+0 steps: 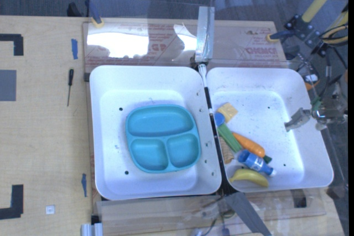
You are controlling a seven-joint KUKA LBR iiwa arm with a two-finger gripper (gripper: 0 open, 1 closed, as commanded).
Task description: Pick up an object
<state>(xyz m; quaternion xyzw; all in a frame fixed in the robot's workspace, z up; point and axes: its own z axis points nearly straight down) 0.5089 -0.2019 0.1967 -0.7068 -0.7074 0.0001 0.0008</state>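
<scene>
White plastic bins sit side by side on the bench. Gripper (294,120) hangs low over the right bin (287,91), near that bin's right wall, reaching in from the right edge of the view. It shows as a small grey wedge; too small and blurred to tell how the jaws stand, and nothing can be seen between them.

All loose objects lie well apart from the jaws, to their left and toward the near edge, bunched against the right bin's left wall:
- yellow and blue block (225,114), the farthest back of the group, roughly level with the jaws.
- green stick (228,137), long, running diagonally along the divider just below the block.
- orange carrot (250,146), lying diagonally, touching or overlapping the green stick; of the group it lies closest to the jaws, still clearly apart.
- blue bottle (255,163), on its side, just below the carrot.
- yellow banana (250,177), lying flat at the near edge of the bin, just beside the bottle.

Bare white floor, lightly speckled, lies directly under and around the jaws.

Left bin (110,85), far left of the jaws across the divider, holds one teal plate (162,137) with three compartments, lying flat near the bin's middle.

Clear plastic panels (166,30) stand behind both bins, catching glare.
</scene>
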